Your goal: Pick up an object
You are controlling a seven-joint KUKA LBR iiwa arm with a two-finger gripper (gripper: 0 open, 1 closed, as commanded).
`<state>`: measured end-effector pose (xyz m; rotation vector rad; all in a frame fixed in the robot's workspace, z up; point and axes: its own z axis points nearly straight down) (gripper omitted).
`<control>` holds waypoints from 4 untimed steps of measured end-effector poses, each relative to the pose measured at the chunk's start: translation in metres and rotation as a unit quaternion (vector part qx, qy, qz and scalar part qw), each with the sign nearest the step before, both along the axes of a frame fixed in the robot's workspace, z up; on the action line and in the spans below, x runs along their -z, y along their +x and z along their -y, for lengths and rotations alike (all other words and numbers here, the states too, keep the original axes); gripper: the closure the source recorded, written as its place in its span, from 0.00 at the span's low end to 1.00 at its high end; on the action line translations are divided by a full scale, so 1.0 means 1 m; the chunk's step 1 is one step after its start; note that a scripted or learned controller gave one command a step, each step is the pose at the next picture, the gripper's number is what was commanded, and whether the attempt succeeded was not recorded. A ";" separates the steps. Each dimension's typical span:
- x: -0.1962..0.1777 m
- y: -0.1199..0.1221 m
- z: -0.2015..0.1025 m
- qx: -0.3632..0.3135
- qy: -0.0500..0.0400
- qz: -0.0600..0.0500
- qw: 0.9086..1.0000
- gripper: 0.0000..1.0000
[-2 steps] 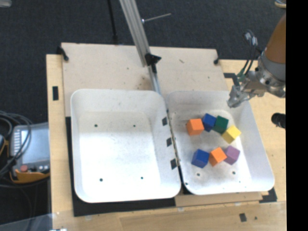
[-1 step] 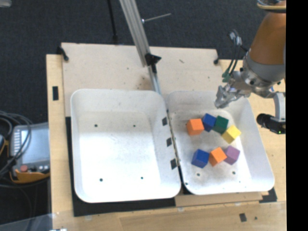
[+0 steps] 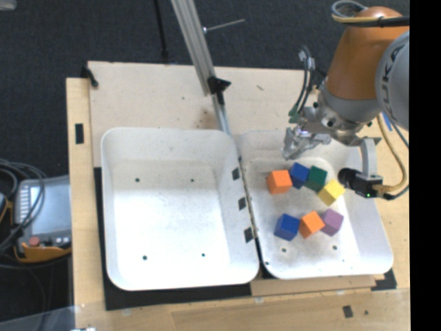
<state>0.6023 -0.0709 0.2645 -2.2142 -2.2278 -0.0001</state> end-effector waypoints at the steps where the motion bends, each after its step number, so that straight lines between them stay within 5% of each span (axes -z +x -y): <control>1: 0.006 -0.008 -0.053 0.000 0.000 0.000 1.000 1.00; 3: 0.012 0.009 -0.161 -0.001 0.000 0.001 1.000 1.00; 4: 0.012 0.008 -0.157 0.001 0.000 0.000 1.000 0.00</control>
